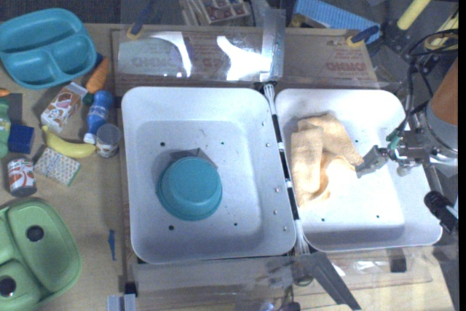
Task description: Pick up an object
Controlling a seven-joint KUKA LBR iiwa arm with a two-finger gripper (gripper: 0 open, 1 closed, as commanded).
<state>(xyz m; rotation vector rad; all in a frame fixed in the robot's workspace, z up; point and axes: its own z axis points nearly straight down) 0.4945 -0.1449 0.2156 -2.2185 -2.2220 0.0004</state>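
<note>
- Camera view: gripper (370, 161) low over the right bin (378, 218), fingers spread, nothing between them.
- Tan cloth (320, 154) crumpled in that bin's left half, fingertips at its right edge.
- Teal bowl (190, 188) upside down in the left bin (145, 120).

The arm (444, 120) is cut off by the right edge, so little beyond its wrist shows. The gripper (371, 160) is small and dark against the bin (364, 222), its fingers too blurred to read. At the left edge a green tray (33, 255) is cropped (likewise a small can (20, 176) nearby, its label illegible).
</note>
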